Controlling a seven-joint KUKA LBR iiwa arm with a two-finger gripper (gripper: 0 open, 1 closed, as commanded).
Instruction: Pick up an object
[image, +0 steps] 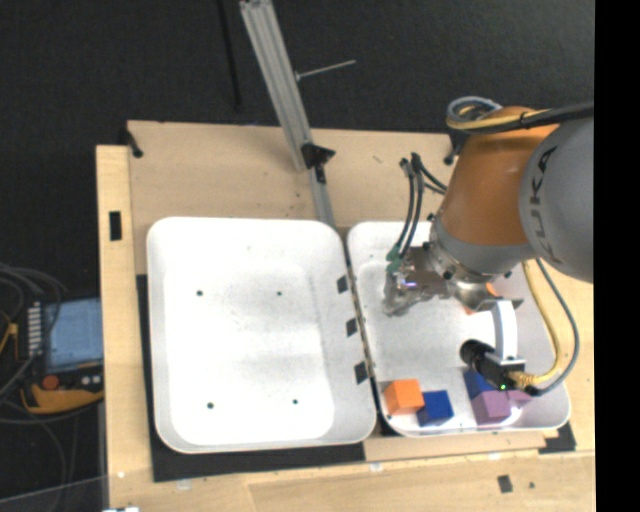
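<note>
In the right bin (400, 345), an orange block (404, 395) sits near the front rim. A blue block (436, 407) touches it on the right. Further right lie a purple block (491, 406) and a darker blue piece (478, 384) behind it. My gripper (404, 290) hangs over the bin's back left part, well behind the blocks, and nothing shows between it and the floor. The grey arm with its orange band (490, 195) covers the bin's back right.
The left bin (245, 330) lies beside the right one, with clips along the shared rim. A metal strut (285, 90) slants from the bench's back edge. A blue box and cables (60, 345) sit off the bench to the left.
</note>
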